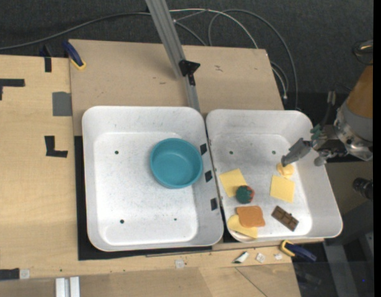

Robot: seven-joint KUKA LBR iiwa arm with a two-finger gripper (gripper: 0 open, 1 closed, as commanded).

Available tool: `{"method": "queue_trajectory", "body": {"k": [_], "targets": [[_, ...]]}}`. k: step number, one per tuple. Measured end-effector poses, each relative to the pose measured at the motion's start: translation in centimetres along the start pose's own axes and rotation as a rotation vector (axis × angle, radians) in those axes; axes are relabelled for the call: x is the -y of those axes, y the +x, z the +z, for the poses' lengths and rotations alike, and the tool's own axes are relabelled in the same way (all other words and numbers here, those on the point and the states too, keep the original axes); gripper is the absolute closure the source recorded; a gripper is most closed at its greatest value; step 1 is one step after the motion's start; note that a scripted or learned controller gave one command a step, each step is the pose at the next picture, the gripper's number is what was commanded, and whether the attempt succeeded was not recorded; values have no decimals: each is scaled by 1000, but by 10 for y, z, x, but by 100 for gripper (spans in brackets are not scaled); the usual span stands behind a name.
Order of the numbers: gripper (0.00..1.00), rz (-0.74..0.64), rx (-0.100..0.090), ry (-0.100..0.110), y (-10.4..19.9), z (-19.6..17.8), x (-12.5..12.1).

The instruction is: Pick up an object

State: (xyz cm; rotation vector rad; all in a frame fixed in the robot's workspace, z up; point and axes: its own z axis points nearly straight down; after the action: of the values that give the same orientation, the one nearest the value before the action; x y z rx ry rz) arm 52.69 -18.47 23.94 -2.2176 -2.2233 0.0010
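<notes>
My gripper hangs over the right side of the right bin, open, with nothing between its fingers. One grey finger points down-left toward a small yellow piece just below its tip. A yellow block lies a little nearer the front. Left of these are a flat yellow piece and a dark green ball. An orange block rests partly on a pale yellow piece. A brown chocolate bar lies near the front right corner.
A teal bowl stands in the left bin, close to the wall shared by the bins. A grey pole slants down from the top to that wall. Cables run behind the bins.
</notes>
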Motion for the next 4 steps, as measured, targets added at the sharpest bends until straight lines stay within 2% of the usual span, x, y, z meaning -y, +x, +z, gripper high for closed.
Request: {"method": "queue_trajectory", "body": {"k": [1,2,3,4], "targets": [[0,0,0,0,0,0,0],[0,2,0,5,-6,60,0],[0,2,-1,7,-7,113,12],[0,2,3,-2,-8,151,11]]}}
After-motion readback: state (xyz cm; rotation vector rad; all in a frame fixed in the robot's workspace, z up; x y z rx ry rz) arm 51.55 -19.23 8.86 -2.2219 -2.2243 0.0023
